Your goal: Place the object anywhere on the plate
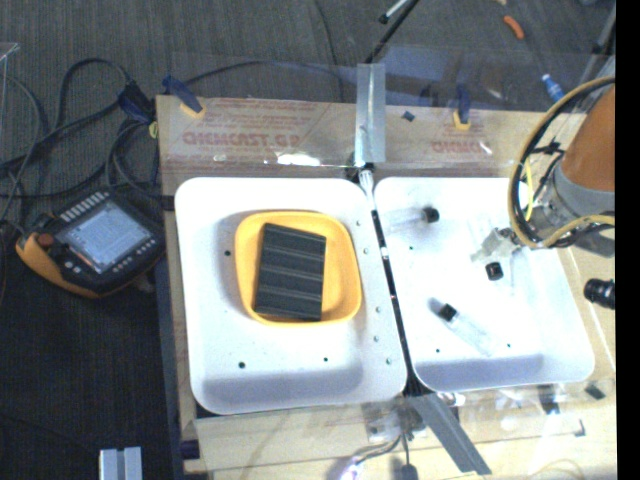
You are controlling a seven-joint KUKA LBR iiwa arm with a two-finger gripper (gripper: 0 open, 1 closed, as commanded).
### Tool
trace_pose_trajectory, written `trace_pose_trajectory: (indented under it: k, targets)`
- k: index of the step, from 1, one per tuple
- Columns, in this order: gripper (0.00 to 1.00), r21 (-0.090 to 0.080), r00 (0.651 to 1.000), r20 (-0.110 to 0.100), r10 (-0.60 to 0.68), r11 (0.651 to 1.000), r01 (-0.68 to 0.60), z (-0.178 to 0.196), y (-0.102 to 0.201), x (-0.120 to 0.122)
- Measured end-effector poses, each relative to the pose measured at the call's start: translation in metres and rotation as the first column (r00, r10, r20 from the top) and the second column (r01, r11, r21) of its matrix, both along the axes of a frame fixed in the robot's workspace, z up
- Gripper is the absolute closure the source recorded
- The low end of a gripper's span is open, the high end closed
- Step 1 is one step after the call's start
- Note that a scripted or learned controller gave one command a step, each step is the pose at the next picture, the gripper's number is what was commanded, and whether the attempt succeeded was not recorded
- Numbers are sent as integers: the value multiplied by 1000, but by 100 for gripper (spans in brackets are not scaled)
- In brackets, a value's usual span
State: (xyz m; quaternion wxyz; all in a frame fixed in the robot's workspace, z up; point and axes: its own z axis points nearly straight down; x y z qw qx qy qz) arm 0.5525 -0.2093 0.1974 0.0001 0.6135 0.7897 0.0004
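A dark grey ridged rectangular block (291, 270) lies flat on the yellow plate (344, 274), which sits in the middle of the left white bin (205, 298). The block rests well inside the plate's rim, with its long side running front to back. My gripper (495, 256) hangs over the right part of the right bin (540, 353), far from the plate and the block. The grey arm with its orange band (600, 148) comes in from the right edge, with yellow and black cables looped around the wrist. Nothing shows in the gripper.
In the right bin lie a small black piece (430, 214) near the back and a black-tipped clear piece (455, 320) toward the front. A metal divider (371, 118) stands behind the bins. A handheld pendant (95, 243) and cables lie on the floor at the left.
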Motion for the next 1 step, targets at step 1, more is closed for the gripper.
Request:
trace_pose_trajectory:
  k: [1]
  targets:
    - [0, 0, 1000, 0, 0, 1000, 0, 0, 0, 0]
